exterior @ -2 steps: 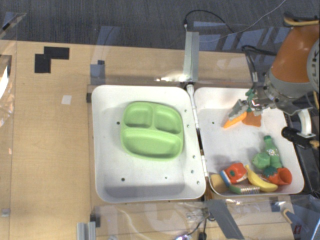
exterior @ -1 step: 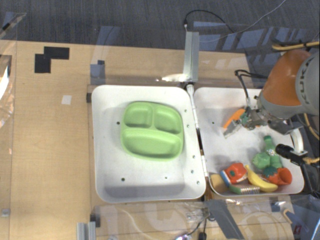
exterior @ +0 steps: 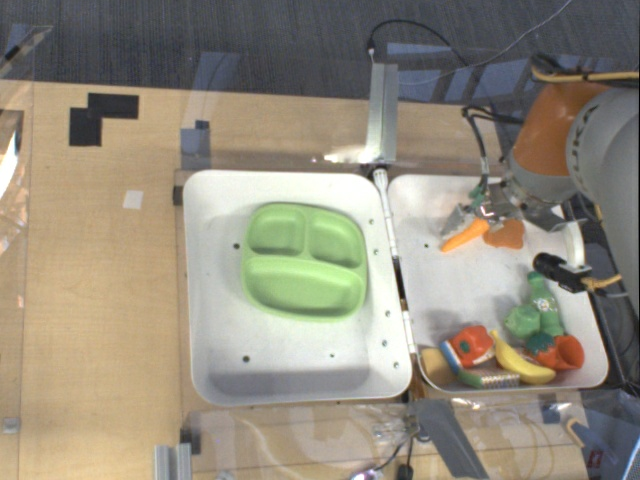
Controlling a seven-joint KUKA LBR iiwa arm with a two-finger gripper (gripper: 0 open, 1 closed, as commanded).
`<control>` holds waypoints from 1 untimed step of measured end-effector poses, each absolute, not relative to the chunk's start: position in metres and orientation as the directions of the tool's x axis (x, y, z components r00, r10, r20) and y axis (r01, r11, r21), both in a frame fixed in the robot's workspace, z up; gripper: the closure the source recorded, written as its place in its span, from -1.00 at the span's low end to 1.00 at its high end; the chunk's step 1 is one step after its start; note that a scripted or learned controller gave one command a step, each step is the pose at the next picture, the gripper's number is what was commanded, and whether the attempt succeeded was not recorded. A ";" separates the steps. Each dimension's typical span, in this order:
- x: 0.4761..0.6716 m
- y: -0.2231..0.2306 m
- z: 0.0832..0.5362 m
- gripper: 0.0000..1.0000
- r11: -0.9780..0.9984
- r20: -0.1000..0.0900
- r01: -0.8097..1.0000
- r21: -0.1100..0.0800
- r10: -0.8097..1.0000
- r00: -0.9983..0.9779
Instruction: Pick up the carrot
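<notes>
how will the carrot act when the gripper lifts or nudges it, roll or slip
The carrot looks like smooth moulded plastic, so probably stiff, light and a bit slippery. Its tapered round body lies flat on the right bin floor, so a nudge would likely swing it round its thin tip. The gripper is at its thick end.

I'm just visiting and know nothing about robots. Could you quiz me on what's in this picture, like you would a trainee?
1. True or false: the green plate sits in the right bin.
2. What does the pincer sit right next to? A) the banana B) the carrot C) the plate
3. Along which edge of the right bin are most toys piled?

Key: 1. False, it lies in the left bin. 2. B. 3. The near edge, toward the right corner.
</notes>
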State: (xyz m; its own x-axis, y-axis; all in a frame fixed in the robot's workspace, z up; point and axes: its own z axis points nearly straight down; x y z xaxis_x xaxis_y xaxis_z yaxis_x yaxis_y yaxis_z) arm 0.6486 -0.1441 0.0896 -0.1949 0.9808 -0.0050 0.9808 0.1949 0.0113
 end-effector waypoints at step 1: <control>0.651 -0.143 0.102 1.00 0.201 -0.007 0.979 0.017 0.980 -0.201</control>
